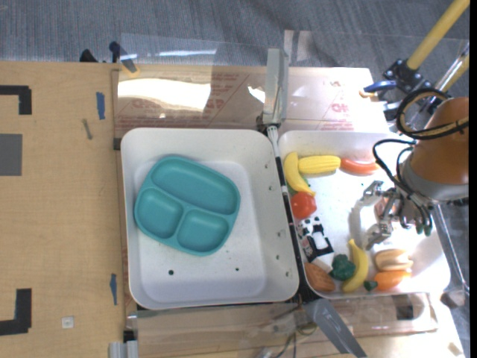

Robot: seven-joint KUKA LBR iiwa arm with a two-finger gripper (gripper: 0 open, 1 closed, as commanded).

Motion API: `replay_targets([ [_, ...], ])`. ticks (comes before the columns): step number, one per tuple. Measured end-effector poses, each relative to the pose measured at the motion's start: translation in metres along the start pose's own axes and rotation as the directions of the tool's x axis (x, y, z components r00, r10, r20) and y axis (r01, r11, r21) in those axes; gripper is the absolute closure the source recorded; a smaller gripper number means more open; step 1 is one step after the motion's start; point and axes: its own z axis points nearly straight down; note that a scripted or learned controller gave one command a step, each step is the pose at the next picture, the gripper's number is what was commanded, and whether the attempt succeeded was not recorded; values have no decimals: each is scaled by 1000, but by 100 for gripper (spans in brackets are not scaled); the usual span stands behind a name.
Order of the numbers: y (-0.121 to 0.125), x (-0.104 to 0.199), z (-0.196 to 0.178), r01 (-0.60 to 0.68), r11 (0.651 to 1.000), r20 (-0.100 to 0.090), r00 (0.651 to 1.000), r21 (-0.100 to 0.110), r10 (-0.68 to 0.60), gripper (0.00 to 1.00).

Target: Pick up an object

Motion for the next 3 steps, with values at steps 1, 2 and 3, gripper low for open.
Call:
replay_targets([
  [1,-29,-109,2,-103,995,-16,995,4,103,0],
  [2,-33,-61,1,-211,977,-2,977,1,211,0],
  [3,-14,-4,0,-234,972,-1,972,1,234,0],
])
